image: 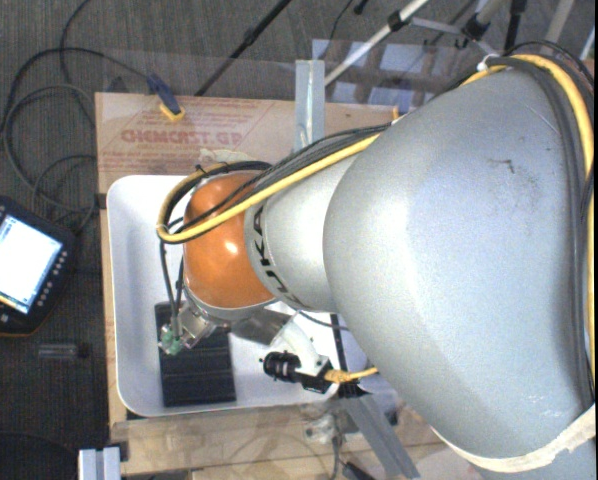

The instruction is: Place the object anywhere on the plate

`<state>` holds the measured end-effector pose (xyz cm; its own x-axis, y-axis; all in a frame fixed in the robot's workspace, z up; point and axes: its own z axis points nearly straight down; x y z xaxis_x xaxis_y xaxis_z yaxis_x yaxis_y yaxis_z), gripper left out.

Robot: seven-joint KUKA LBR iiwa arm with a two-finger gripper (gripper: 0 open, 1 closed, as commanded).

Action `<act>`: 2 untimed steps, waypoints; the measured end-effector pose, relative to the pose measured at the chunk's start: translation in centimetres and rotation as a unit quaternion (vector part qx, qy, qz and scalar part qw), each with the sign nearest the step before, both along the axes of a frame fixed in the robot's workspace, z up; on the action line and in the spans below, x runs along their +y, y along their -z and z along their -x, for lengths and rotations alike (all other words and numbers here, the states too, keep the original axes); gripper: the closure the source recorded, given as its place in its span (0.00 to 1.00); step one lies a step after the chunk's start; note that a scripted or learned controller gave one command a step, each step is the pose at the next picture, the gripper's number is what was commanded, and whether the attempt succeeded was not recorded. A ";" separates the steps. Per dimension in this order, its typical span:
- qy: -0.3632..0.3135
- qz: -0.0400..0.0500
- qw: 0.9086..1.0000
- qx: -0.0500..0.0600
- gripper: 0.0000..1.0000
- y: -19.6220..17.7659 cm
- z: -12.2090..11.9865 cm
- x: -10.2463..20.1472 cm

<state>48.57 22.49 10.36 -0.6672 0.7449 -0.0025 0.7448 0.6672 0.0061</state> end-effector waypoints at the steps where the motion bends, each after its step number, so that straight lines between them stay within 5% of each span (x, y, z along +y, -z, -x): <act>1: -0.093 0.002 0.996 0.004 1.00 -7.8 0.2 -6.8; 2: -0.093 0.001 0.996 0.004 0.00 -7.8 0.2 -6.8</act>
